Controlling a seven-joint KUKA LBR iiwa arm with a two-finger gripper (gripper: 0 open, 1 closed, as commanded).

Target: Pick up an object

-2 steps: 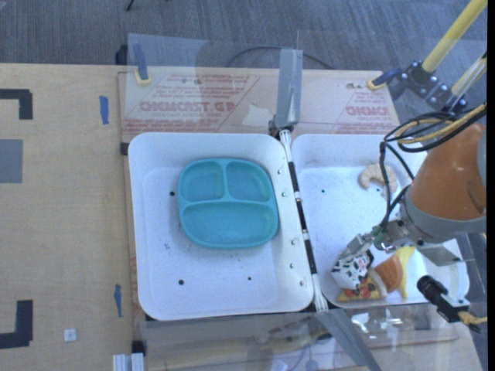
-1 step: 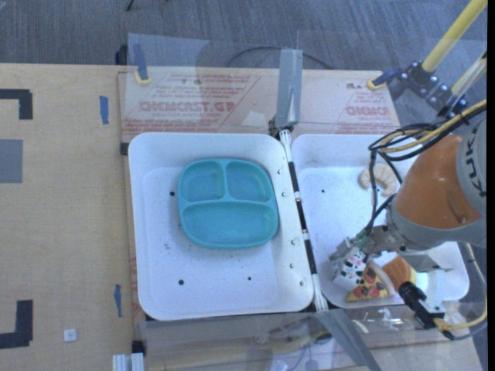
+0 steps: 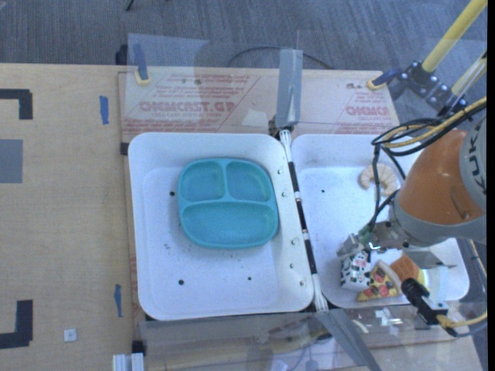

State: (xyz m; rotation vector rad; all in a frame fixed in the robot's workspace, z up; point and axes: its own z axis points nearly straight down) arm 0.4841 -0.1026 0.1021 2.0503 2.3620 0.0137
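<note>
left white bin (image 3: pixel 155 230) holds teal divided plate (image 3: pixel 228 203), three compartments, lying flat, upper middle of bin. small dark specks on bin floor. wooden bench (image 3: pixel 62 230) with blue tape strips (image 3: pixel 104 109) and black corner marks (image 3: pixel 22 103). clear panel (image 3: pixel 193 103) with reddish lettering behind bins. grey carpet (image 3: pixel 325 14) beyond.

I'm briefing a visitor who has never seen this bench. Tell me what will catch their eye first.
First the teal divided plate, lying flat in the middle of the left bin. Next the arm's orange band over the right bin, its tool low above a cluster of small colourful objects near the front edge. A pale croissant-like piece lies further back.
</note>
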